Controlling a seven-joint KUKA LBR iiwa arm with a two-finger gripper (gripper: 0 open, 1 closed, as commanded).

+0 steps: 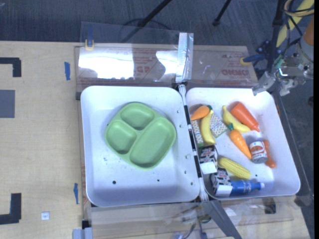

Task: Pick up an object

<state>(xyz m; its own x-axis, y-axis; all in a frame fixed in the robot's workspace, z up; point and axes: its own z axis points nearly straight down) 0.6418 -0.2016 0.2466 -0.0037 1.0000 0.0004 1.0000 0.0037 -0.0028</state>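
Observation:
The right bin (284,133) holds several toy foods. A large orange carrot (244,114) lies on a yellow banana (233,121). A smaller carrot (239,143), a small can (257,151), a corn cob (234,167) and a blue bottle (244,186) lie nearer the front. Along the bin's left wall are a second banana (207,129), an orange piece (200,112) and small boxes (208,156). My gripper (273,81) hangs over the bin's far right corner, apart from all the objects and holding nothing that I can see.
The left bin (94,173) bears a green divided plate (141,134). A clear panel with a taped metal strip (185,56) stands behind the bins. Cables and stand legs (294,14) crowd the far right by the arm.

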